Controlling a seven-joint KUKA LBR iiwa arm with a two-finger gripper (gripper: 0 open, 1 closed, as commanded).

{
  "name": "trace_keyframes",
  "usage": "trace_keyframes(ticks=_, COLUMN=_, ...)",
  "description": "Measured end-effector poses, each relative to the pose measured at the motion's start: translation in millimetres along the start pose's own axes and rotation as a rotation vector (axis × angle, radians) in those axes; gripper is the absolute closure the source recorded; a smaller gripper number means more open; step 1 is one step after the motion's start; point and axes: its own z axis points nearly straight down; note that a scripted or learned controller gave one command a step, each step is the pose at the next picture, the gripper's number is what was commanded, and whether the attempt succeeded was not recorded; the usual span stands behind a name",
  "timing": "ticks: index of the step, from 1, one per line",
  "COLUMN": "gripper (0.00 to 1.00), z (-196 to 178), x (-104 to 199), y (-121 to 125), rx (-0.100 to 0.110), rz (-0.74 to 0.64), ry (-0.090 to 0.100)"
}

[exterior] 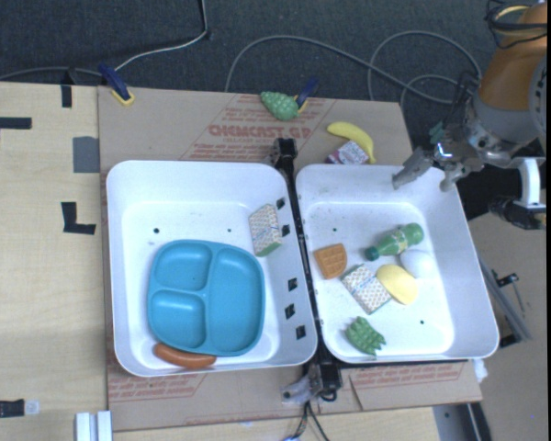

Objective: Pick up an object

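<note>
My gripper [428, 177] hangs over the far rim of the right bin [441, 338], at its back right corner. Its two fingers are spread open with nothing between them. Below it in that bin lie a green bottle [395, 242], a white egg [419, 264], a yellow fruit [399, 285], a patterned packet [367, 288], an orange waffle piece [331, 260] and a green leafy toy [365, 335]. The bottle is the nearest of these to the gripper.
The left bin [129, 246] holds a blue divided plate [205, 297], an orange sausage [184, 356] at its front edge and another patterned packet [266, 229]. Behind the bins on the cardboard lie a banana [352, 138], a small wrapper [349, 156] and a green toy [280, 105].
</note>
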Motion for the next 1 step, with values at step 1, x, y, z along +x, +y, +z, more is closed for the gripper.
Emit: trace_keyframes(ticks=1, gripper=0.00, z=121.2, x=-26.2, y=-48.0, rx=-0.001, rz=-0.001, ry=0.001)
